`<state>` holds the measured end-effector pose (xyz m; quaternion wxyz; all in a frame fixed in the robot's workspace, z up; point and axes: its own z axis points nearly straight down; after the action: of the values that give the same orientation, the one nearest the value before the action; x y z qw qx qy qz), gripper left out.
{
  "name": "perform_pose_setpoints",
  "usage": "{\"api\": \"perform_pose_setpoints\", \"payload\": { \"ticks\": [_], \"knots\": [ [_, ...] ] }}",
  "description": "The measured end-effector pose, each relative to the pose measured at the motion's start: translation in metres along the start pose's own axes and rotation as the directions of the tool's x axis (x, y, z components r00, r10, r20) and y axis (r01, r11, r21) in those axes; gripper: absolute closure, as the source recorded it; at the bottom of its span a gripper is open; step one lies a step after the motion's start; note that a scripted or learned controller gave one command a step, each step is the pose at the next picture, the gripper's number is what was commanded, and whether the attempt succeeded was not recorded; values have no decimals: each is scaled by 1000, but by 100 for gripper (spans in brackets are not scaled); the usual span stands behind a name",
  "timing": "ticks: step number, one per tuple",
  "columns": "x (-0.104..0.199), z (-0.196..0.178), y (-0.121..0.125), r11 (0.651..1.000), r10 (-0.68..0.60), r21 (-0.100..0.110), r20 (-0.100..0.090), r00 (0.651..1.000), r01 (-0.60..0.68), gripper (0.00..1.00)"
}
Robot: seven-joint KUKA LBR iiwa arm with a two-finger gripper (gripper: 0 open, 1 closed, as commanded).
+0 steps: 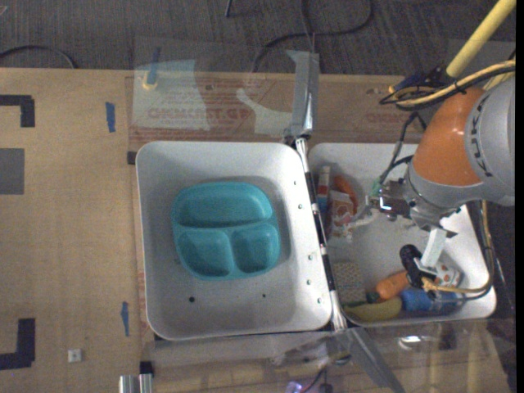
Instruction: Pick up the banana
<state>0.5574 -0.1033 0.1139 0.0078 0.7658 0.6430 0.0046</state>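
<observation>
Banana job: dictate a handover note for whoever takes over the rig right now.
The gripper is over the right bin, toward its upper middle, well apart from the banana.
The banana lies along that bin's lower edge, at the left corner, beside an orange thing.
Done: nothing yet; the banana is not picked up.
Left: move to the banana, grip it, lift it.

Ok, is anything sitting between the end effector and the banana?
Yes: an orange item lies right against the banana on the side facing the end effector, and a blue item crowds its right end.
</observation>
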Motion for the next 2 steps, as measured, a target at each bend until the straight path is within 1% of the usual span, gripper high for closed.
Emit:
{"api": "perform_pose_setpoints", "payload": {
  "ticks": [1, 2],
  "knots": [
    [-24, 27, 37, 895, 446, 13, 4, 895, -446, 0],
    [-29, -75, 103, 961, 275, 16, 2, 961, -275, 0]
  ]
}}
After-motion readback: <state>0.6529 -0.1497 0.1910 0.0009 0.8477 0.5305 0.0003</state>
